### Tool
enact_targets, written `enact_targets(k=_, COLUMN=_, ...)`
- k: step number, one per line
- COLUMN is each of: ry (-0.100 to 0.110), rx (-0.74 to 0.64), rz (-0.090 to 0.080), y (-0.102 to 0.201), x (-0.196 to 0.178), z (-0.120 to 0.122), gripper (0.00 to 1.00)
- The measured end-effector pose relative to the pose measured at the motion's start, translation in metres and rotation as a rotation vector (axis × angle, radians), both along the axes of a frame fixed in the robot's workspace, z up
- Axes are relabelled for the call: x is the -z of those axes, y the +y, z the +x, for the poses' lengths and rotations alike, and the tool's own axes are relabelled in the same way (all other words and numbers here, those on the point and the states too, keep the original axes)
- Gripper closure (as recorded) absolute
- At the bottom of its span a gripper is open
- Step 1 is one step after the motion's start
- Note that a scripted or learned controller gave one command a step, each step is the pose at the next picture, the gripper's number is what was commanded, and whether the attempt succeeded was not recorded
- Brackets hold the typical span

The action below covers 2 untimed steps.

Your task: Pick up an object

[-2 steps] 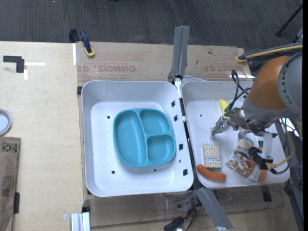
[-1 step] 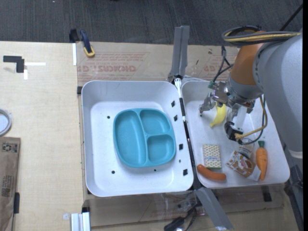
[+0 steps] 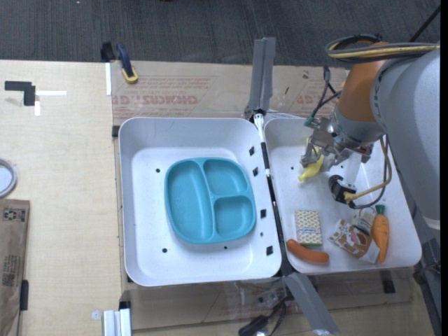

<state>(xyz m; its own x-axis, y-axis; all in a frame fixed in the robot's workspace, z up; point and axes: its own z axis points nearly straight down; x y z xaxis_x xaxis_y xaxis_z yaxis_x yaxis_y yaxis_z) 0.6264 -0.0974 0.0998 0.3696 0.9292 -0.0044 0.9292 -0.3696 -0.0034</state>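
Two white bins stand side by side. The left bin (image 3: 133, 208) holds one blue divided plate (image 3: 210, 200). The right bin (image 3: 283, 187) holds one small box (image 3: 308, 227), one sausage (image 3: 308, 252), one carrot (image 3: 381, 235), one snack packet (image 3: 351, 240) and one yellow object (image 3: 310, 169). The gripper (image 3: 318, 152) hangs over the right bin's far end, the yellow object between its fingers, just above the bin floor.
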Motion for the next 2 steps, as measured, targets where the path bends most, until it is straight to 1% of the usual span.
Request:
enact_targets(k=1, ry=0.000, rx=-0.148, rz=0.004, y=-0.012, x=0.009, z=-0.022, gripper=1.00)
enact_targets(k=2, ry=-0.002, rx=0.052, rz=0.001, y=0.035, x=-0.137, z=-0.016, gripper=1.00)
